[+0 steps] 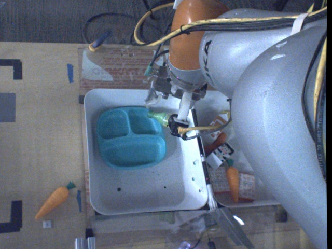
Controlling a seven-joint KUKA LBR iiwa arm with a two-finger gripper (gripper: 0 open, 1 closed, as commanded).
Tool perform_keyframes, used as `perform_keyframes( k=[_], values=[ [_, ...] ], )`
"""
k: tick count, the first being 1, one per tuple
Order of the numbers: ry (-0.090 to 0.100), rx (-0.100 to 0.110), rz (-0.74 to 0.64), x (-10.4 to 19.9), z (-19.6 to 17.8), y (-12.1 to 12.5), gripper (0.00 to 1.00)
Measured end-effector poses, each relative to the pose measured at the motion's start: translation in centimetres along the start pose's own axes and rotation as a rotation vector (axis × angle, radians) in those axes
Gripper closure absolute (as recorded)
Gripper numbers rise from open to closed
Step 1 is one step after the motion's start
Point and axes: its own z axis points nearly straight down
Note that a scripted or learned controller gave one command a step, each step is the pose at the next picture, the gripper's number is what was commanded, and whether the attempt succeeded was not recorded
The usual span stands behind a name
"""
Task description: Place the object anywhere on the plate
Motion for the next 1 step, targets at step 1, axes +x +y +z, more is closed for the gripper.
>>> perform_keyframes(
  k=[1],
  values=[
    [0.000,-0.002,-0.002,0.11,-1.04,0.02,1.00]
  ],
)
